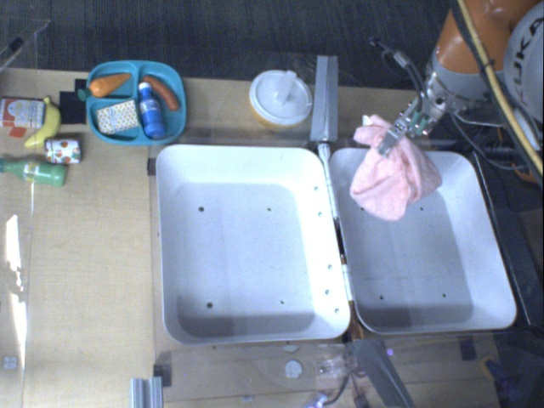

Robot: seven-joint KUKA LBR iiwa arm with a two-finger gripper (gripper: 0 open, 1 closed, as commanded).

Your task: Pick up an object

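Gripper (393, 139) pinched shut on pink cloth (396, 177) (bunched, hanging limp), lifted over far left part of right bin (476, 313). Left bin (246, 253) alongside.

I could not see where the gripper (393, 137) fingertips went into the pink cloth (394, 179). Above the cloth, the arm (484, 32) was cut off by the top edge.

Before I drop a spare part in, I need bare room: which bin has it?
The left bin is bare wall to wall. The right bin is bare along its near half; its far-left corner is crowded by the pink cloth hanging from the claw.
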